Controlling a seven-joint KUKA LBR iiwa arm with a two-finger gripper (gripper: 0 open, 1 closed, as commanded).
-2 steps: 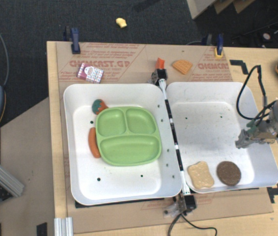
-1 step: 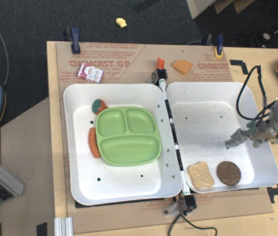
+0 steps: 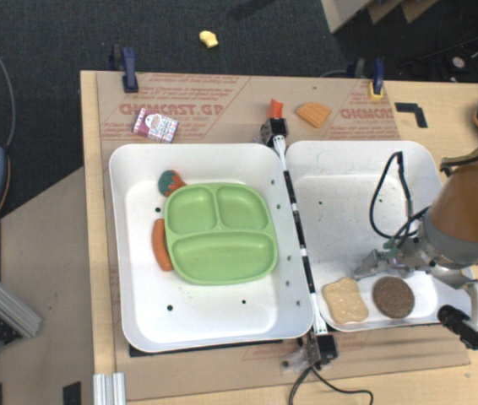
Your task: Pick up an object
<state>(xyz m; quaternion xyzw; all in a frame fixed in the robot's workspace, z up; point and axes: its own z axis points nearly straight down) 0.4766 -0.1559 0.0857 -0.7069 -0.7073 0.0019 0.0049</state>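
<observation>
Centre the gripper point(image 3: 393, 260) over the brown disc point(image 3: 393, 297), lying just nearside of it in the right bin point(image 3: 349, 148); cannot tell whether open or closed. Descend straight, keeping off the tan slice point(image 3: 345, 301) just left of the disc. Mind the bin's near rim close beside the disc. Lift toward the bare floor beyond the disc, short of the black cable point(image 3: 387, 184).

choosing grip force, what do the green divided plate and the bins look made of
Green divided plate: likely moulded plastic, matte, with uniform colour and soft rounded compartment ridges. Left bin and right bin: probably thin white plastic, slightly glossy, with rounded corners and raised rims.
</observation>
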